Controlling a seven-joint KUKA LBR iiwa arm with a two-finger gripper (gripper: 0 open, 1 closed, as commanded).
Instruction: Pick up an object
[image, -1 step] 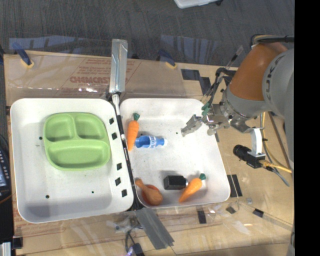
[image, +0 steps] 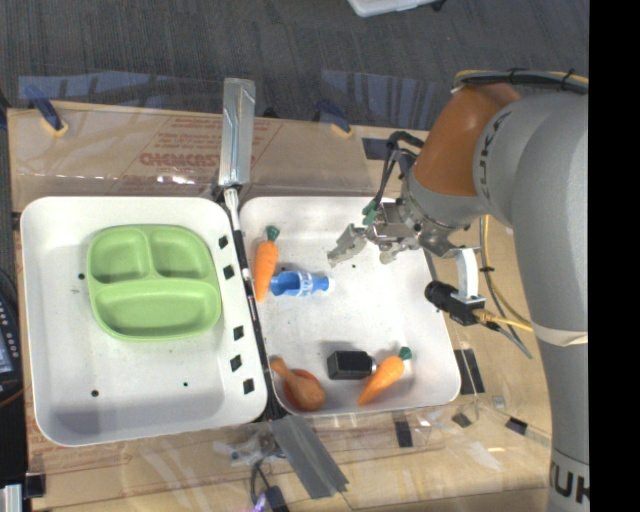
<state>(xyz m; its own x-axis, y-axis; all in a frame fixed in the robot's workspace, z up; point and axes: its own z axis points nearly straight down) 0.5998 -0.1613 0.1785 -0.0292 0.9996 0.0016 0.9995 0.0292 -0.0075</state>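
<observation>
Gripper (image: 367, 243) spread, nothing held — blue bottle (image: 297, 284) lower-left, near, apart

green tray (image: 155, 280) | orange carrots (image: 264, 266) | blue bottle (image: 297, 284) | white bins (image: 60, 400)

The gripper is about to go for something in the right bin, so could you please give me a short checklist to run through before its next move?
1. Gripper carries nothing: ok, nothing sits between its fingers.
2. Fingers spread for a grasp: ok, they look open.
3. Targets in the right bin: ok, blue bottle, two carrots, black block, brown piece.
4. Bottle free to grasp: not ok, it touches the upper carrot.
5. Height above the bin floor: cannot tell.
6. Green tray lies apart in the left bin: ok.
</observation>
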